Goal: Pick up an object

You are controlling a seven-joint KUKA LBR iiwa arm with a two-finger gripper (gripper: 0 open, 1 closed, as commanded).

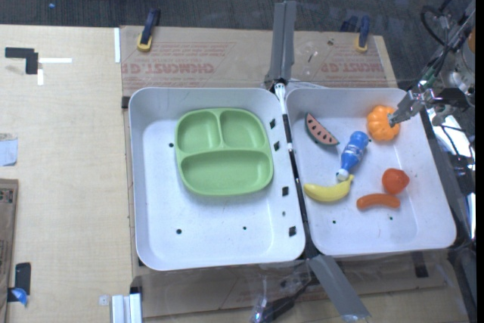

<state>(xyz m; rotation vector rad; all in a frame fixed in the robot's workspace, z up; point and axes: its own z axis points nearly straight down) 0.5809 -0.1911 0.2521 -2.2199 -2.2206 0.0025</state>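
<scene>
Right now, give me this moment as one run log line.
phase: reaching | gripper: at orange pumpkin, right bin | grasp: not confirmed | green plate: left bin

Slim grey gripper [399, 114] of dull metal, narrowing to a thin dark tip; behind it a pale grey, boxy wrist block [452, 79] with a darker plate below; black cables [442, 19] looping over the block, thin and tangled, with a green wire among them; a sliver of orange band [474, 38] at the very edge; a bright white glint under the block; fine detail too blurred for screws or markings.
</scene>
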